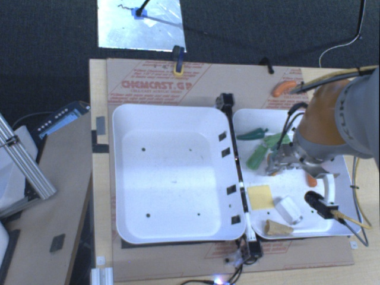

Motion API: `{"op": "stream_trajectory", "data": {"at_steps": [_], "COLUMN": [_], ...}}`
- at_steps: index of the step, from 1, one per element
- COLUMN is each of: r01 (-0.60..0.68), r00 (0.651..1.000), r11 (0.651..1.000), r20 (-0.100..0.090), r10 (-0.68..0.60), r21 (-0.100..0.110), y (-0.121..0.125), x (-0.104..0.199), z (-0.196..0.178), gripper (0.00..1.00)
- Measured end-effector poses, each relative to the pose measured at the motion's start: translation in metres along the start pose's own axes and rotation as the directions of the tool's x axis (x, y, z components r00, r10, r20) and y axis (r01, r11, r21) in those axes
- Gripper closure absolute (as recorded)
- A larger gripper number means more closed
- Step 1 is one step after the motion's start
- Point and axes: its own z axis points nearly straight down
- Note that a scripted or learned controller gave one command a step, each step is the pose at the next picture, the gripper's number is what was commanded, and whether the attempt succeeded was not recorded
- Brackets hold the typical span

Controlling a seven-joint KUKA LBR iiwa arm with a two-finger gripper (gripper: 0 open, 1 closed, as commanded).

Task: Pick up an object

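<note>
One tan wedge [278,228], two bins [172,114]

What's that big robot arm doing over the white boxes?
The robot arm is reaching into the right bin, trying to pick something up. Its gripper is down among the green pieces. Whether it has hold of one is not clear. A yellow square, a white block and a tan wedge lie nearer the front. The left bin sits beside it.

2 white bins [172,177] — 1 yellow square [259,196], 1 white block [288,209].
</note>
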Motion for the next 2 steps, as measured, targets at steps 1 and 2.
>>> {"op": "stream_trajectory", "data": {"at_steps": [1, 2], "r01": [0.004, 0.012], "r00": [1.0, 1.0], "r11": [1.0, 1.0], "r20": [-0.002, -0.005], "r10": [-0.004, -0.012], "r21": [-0.003, -0.006], "y": [-0.022, 0.075], "x": [0.042, 0.144], "z": [-0.095, -0.09], "gripper": [1.0, 1.0]}}
